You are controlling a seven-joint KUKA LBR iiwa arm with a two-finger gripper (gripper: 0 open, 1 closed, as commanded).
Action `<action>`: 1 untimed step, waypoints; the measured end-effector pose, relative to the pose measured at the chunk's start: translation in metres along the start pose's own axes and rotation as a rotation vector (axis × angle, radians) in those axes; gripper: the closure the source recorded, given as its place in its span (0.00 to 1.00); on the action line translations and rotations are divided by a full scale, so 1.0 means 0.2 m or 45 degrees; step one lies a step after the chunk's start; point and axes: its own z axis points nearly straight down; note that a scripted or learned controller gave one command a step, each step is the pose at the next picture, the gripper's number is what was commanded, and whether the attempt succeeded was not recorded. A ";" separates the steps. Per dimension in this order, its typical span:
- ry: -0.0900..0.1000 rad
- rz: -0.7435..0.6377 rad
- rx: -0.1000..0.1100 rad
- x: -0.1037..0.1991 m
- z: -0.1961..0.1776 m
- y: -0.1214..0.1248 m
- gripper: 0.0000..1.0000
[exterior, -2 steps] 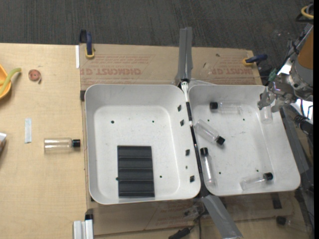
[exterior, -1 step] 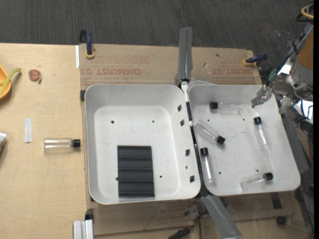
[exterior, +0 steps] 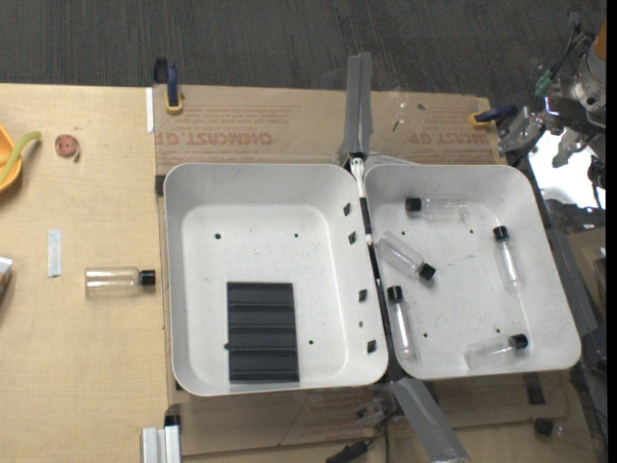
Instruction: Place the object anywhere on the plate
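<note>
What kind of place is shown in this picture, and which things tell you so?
Probably a robotics lab test bench. Two shallow white bins sit side by side on clamped cardboard, the right one holding clear vials with black caps, and a robot's end effector hangs at the right edge.

Bench: a pale wooden benchtop (exterior: pixel 77 355) is lying under both bins, with a brown cardboard sheet (exterior: pixel 260 128) showing behind them.
Loose vial: a clear plastic vial with a black cap (exterior: pixel 120 279) is lying on its side on the wood, left of the bins.
Clamps: a blue and yellow clamp (exterior: pixel 166 83) is gripping the cardboard's far left corner; another (exterior: pixel 494 117) is sitting at the far right.
Small bits: a small round reddish disc (exterior: pixel 66 146) and a pale strip (exterior: pixel 54 254) are resting on the wood.
Far left edge: an orange bowl (exterior: pixel 6 160) is poking into view.
</note>
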 end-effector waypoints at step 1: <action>0.000 -0.030 0.002 -0.08 -0.83 -0.17 0.00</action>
